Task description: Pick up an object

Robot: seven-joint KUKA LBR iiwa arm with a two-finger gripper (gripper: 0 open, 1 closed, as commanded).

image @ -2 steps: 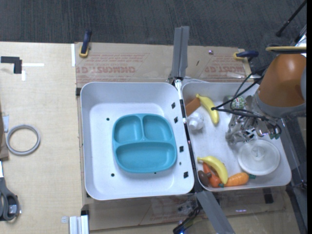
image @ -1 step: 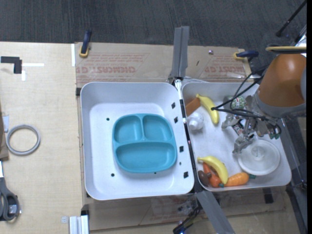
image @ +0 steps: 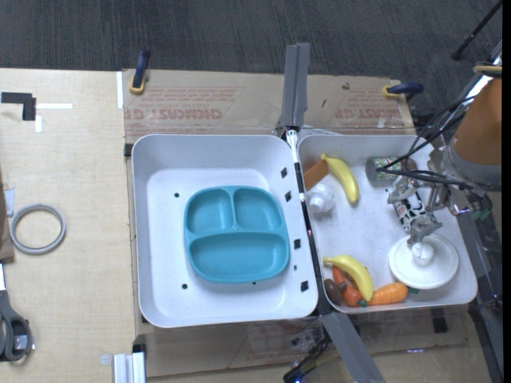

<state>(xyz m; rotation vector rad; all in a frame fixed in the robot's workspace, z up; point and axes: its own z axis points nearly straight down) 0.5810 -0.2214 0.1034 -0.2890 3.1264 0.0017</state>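
Note:
The right bin (image: 361, 228) holds a yellow banana (image: 345, 179) near its far side and a second banana (image: 354, 271) at its near edge. Beside that one lie an orange carrot (image: 389, 294) and a small red-brown piece (image: 338, 287). A white round dish (image: 423, 268) sits at the near right. A small white object (image: 321, 201) and an orange wedge (image: 314, 171) lie by the left wall. My gripper (image: 421, 234) hangs low over the dish's far rim, its tip close to the dish centre. I see nothing held in it.
The left bin (image: 152, 238) bears a blue divided plate (image: 237, 234). A grey-green object (image: 382, 168) lies behind the gripper, partly hidden by cables. On the bench at far left rest a grey tape ring (image: 36, 228) and scissors (image: 14, 335).

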